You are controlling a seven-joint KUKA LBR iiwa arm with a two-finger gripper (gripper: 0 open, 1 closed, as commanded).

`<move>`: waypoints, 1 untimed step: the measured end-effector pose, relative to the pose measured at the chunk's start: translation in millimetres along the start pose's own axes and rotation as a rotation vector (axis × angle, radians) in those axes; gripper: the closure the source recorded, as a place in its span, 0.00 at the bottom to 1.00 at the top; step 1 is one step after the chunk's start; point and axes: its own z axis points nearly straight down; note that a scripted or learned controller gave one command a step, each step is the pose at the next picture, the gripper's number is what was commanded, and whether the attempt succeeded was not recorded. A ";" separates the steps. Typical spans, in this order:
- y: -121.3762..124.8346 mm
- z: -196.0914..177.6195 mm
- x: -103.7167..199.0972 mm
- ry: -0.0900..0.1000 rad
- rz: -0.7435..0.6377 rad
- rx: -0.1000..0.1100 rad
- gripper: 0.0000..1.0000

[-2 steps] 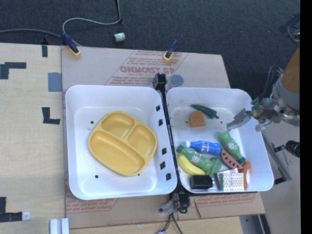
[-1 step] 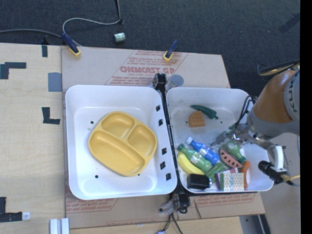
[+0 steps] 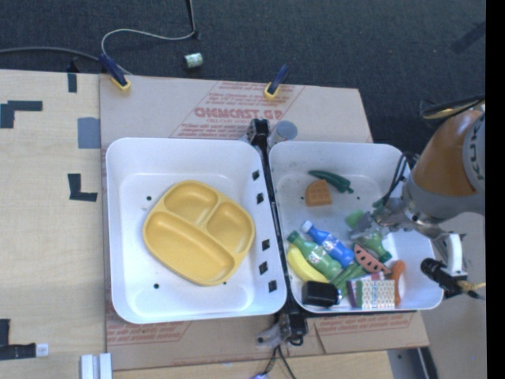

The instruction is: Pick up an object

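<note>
1. Yellow plastic is what I see first: a divided plate (image 3: 199, 231) lies flat in the left bin (image 3: 118, 235), near its middle, with its compartments facing up.
2. The left bin and the right bin (image 3: 347, 155) sit touching along their shared wall, on a brown cardboard sheet (image 3: 158, 109) over the bench.
3. In the right bin, a small tan block (image 3: 319, 193) lies toward the far edge, and a dark green pepper-like piece (image 3: 331, 181) lies just beyond it.
4. Along the right bin's near edge I see a cluster packed together: a yellow banana (image 3: 302, 266), a green bottle (image 3: 322, 257), a blue and white bottle (image 3: 330, 245), a black box (image 3: 320, 294) at the near-left corner, a watermelon slice (image 3: 370, 260), and a striped packet (image 3: 373, 292) (these mostly touch one another).
5. The arm (image 3: 446, 172) comes in over the right edge of the right bin, its orange band showing above the wrist.
6. The gripper (image 3: 371, 221) is low in the right half of that bin, just above the watermelon slice and beside a small green object (image 3: 357, 219). I cannot tell how its end stands, or whether anything is in it; the wrist and clutter hide that.
</note>
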 end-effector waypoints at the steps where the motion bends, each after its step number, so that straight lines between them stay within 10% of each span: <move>1: -30.1 -111.9 21.4 -0.002 0.000 -0.003 1.00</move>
